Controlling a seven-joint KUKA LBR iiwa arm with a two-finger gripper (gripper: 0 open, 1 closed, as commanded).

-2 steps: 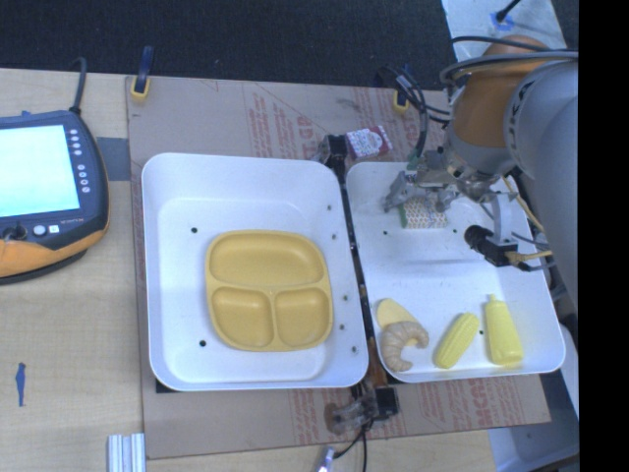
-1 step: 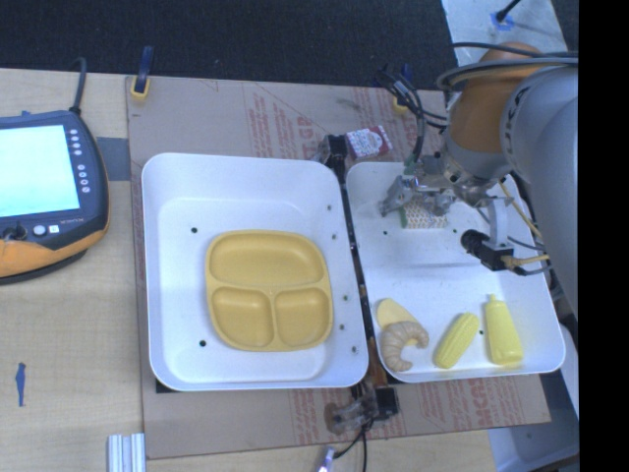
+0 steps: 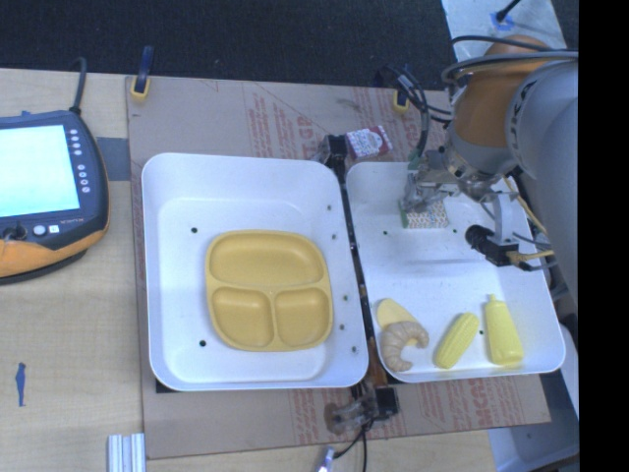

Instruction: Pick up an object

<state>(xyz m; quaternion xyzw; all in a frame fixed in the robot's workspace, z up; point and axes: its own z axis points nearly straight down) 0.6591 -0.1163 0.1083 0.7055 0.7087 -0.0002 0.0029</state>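
My gripper [image 3: 423, 203] hangs low over the back of the right bin [image 3: 447, 268], directly above a small speckled flat packet [image 3: 429, 220] that lies on the bin floor. Whether it touches the packet is hidden by the wrist. Along the bin's front edge lie a tan croissant [image 3: 403, 343], a pale yellow wedge [image 3: 392, 312], a corn cob [image 3: 457, 339] and a yellow bottle [image 3: 502, 330], all well apart from the gripper.
The left bin [image 3: 177, 264] holds a yellow divided plate [image 3: 268, 289]. A teach pendant [image 3: 44, 190] rests on the bench at far left. A small pink packet [image 3: 366, 143] sits behind the bins. The grey arm and its cables [image 3: 496, 247] cover the right bin's back right corner.
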